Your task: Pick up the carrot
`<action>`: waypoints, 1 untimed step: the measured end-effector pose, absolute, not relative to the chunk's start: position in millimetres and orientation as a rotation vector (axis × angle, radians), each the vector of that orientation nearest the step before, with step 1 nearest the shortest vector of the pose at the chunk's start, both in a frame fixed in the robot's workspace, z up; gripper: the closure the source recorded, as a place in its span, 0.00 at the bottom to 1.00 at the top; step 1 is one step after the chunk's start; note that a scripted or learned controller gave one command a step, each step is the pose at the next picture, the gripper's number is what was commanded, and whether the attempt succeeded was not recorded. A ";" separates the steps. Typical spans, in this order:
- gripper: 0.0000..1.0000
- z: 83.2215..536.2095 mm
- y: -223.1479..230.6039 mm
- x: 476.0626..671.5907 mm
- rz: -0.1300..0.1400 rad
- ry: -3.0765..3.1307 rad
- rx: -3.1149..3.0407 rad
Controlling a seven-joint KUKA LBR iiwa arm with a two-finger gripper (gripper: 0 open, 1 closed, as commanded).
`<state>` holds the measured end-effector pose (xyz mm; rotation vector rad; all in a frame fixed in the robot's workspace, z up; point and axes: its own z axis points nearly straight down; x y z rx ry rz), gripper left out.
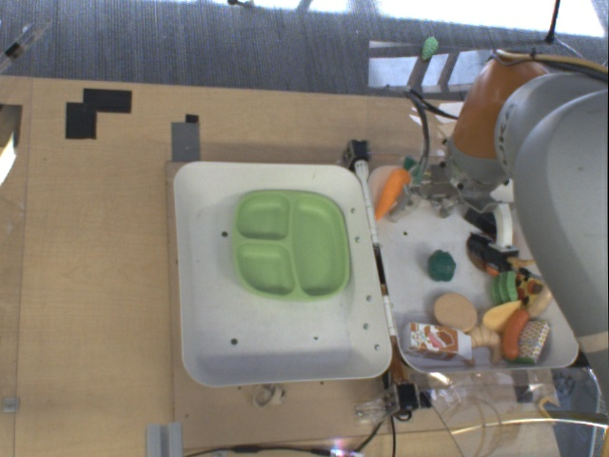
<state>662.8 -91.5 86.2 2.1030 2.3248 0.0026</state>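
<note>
With the carrot (389,189) lying against the right bin (419,284)'s top-left wall, the gripper (419,190) just beside it (finger spread impossible to tell) should straddle its width before closing.

Bulky grey arm (561,169), orange band, black cable
</note>
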 end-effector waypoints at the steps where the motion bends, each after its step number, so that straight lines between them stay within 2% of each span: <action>1: 0.00 86.3 -94.8 670.6 0.006 2.129 2.302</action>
